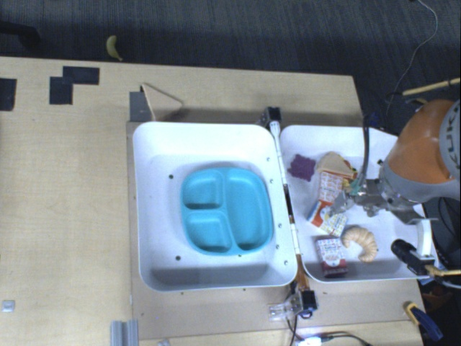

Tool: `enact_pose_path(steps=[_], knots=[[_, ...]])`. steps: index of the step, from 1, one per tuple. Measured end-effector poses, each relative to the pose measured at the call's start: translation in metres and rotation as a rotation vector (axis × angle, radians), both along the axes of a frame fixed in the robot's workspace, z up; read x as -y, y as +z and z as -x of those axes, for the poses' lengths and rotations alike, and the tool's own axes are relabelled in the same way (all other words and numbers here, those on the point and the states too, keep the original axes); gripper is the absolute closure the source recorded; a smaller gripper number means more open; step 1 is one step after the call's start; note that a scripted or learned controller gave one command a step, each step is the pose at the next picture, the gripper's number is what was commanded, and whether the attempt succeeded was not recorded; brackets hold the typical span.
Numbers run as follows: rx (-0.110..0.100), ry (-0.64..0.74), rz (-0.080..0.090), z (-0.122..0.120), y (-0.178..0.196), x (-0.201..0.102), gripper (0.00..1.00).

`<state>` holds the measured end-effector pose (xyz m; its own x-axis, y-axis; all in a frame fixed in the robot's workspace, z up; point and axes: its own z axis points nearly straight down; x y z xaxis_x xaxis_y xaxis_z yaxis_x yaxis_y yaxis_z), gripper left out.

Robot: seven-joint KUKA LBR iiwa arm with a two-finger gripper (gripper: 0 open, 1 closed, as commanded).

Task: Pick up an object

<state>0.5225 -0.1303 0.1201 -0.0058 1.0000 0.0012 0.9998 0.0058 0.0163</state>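
Gripper (354, 193), fingers' state unclear, hovers over the right bin (382, 137); best drop squarely onto 1 item, the croissant (361, 240) nearby.

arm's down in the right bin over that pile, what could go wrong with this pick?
1. Clutter: the gripper sits amid packed items, the red-and-white printed carton and small white packet overlap, so it may grab two or none.
2. The tan toy croissant is curved and may slip out.
3. The purple block and red-labelled packet lie near the white right bin walls, so fingers might catch the rim.
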Motion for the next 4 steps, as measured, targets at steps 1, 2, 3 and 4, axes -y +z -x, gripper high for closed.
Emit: enact_pose_path(steps=[1,2,3,4], knots=[[-0.005,-0.005,0.003,0.033,-0.033,-0.031,0.00],[0.000,-0.005,0.004,0.030,-0.021,-0.031,1.00],[-0.010,0.001,-0.001,-0.090,0.066,-0.125,1.00],[-0.014,0.001,0.001,-0.089,0.065,-0.123,0.00]])
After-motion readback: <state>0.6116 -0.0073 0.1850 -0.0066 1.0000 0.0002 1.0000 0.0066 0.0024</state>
